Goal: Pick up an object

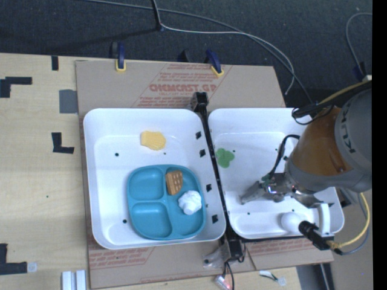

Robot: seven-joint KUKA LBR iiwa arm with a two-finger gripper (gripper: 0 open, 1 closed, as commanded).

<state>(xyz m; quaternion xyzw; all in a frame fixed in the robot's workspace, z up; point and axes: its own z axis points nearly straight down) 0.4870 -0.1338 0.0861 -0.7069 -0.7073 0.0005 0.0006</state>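
Green object is the likeliest target (a small, flat, leaf-coloured piece), lying on the floor of the right bin close to the divider where the two bins meet. The gripper sits low in that same bin, to the right of the green object and a little nearer the front rim, its fingers pointing leftward; nothing lies between them, and whether they are spread or closed I cannot tell from this angle. By my reading the step in hand is the approach, with no grasp made yet. The next move calls for bringing the fingers over the green object, then descending squarely onto it; being so flat and so near the bin wall, it may be hard to get under or around. Left of the divider, the left bin holds a blue compartment tray carrying a brown waffle-like piece and a white crumpled lump, with a yellow piece behind the tray. Both bins rest on a cardboard sheet clamped to a pale wooden bench; dark carpet with trailing cables lies beyond.
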